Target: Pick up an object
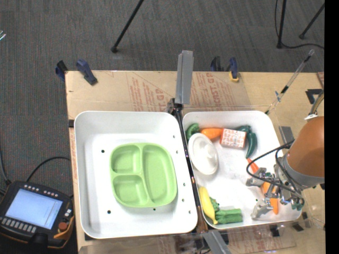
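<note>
The gripper [267,201] hovers at the right bin's [233,171] four o'clock, over a carrot [274,205]: light, stiff, slick, best pinched mid-length. Its grasp I cannot tell.

You've got two white bins: a left bin [85,142] and a right bin [265,121]. One green divided plate [143,174], one white lid-looking disc [204,153], one red-and-white carton [233,138], one banana [206,204]. Carrots, I count two, maybe three: one up top [212,133], one near the gripper [253,166].
</note>
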You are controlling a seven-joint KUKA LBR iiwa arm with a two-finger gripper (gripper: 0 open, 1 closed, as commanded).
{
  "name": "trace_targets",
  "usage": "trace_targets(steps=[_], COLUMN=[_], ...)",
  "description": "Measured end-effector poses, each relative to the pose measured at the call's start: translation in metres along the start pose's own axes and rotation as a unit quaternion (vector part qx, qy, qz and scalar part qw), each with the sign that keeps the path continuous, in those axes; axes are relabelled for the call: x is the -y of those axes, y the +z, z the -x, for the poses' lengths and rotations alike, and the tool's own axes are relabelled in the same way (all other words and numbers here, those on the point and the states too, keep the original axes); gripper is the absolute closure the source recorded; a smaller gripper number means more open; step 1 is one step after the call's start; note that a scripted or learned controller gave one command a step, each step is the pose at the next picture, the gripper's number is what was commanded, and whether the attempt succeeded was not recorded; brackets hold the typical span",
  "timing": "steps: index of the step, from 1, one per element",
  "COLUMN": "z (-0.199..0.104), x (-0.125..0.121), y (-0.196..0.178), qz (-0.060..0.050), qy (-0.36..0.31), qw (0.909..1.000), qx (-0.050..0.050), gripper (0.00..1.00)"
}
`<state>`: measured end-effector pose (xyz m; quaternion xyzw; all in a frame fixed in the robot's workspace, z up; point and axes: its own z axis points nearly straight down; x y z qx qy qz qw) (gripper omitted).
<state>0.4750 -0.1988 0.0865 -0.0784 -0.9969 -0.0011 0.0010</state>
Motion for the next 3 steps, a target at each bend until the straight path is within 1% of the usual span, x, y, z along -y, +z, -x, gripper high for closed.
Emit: trace_targets(steps=[1, 2, 3], z=[0.002, 0.003, 0.004], x=[-0.001, 0.001, 0.009], y=[0.000, 0.000, -0.001], qz=[0.000, 0.000, -0.001], qy=[-0.032, -0.028, -0.048], qw=[0.9995, 0.9996, 0.9989], qx=[0.001, 0.001, 0.002], gripper=[0.00, 0.00, 0.00])
